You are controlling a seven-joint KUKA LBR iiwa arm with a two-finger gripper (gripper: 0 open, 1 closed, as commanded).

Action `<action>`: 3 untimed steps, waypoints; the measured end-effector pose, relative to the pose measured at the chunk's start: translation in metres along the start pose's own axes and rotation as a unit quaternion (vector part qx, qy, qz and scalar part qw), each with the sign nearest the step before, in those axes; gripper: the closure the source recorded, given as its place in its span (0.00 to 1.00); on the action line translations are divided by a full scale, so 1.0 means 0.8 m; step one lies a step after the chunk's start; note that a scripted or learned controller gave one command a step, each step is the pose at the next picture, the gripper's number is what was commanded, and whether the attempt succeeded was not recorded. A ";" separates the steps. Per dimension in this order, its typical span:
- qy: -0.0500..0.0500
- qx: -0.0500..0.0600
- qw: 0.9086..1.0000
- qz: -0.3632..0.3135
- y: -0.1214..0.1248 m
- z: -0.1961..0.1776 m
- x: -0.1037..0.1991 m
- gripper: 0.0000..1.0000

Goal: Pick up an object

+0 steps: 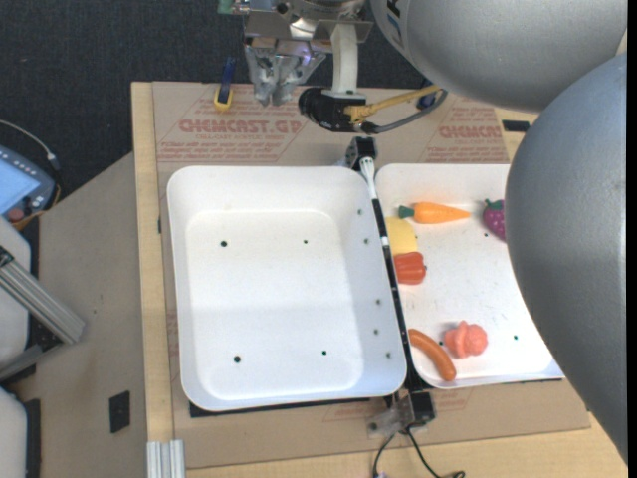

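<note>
Hand (282,76) hangs above the far edge of the counter (299,127), beyond the left bin (189,207), well apart from every object; its finger state is impossible to tell from this angle, and nothing shows between them; grey arm (557,167) sweeps across the right side, covering part of the right bin (448,182). Right bin holds the objects: carrot (436,212) near the far wall; purple piece (495,217) beside it at the arm's edge; yellow piece (400,234) against the shared wall, red pepper (409,267) just beside it; sausage (432,355) and pink piece (465,340) near the front rim, close together.
</note>
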State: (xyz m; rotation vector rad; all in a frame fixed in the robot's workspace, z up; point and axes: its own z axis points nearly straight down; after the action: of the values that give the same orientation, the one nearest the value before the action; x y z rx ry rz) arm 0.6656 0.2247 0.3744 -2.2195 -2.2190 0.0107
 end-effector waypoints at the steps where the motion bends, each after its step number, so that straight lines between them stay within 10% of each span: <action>1: 0.000 -0.001 1.000 0.000 0.000 0.034 0.000 1.00; 2: 0.003 -0.008 1.000 -0.001 0.001 -0.045 0.000 1.00; 3: 0.000 0.000 1.000 0.000 0.000 0.016 0.000 1.00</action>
State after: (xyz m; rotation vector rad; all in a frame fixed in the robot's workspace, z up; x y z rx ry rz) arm 0.6656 0.2247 0.3618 -2.2196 -2.2190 0.0094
